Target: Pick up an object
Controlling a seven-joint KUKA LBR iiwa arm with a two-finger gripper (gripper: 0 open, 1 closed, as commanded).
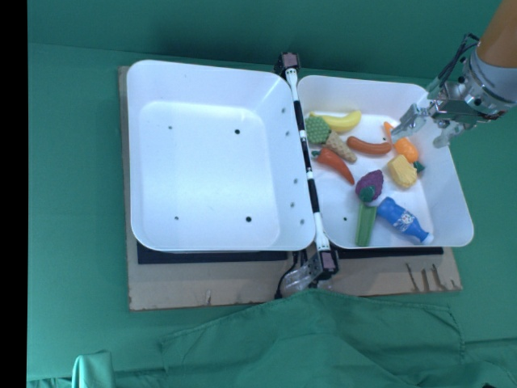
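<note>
The right bin [452, 186] holds several toy foods: a yellow banana [343, 121], a green bumpy fruit [317, 128], a red-orange sausage [369, 145], a red chili [335, 165], a purple fruit [370, 185], a green cucumber [366, 225], a blue bottle [402, 220], a yellow block [402, 170] and an orange carrot [405, 147]. My gripper [426, 130] hangs over the bin's upper right part, just above and right of the carrot. Its two fingers stand apart, open, with nothing between them.
The left bin [161, 87] lies beside the right one, with a black-and-white divider rail [305, 156] between them. Both rest on a cardboard sheet [202, 289] over green cloth. A fold of cloth [323, 338] bulges at the front.
</note>
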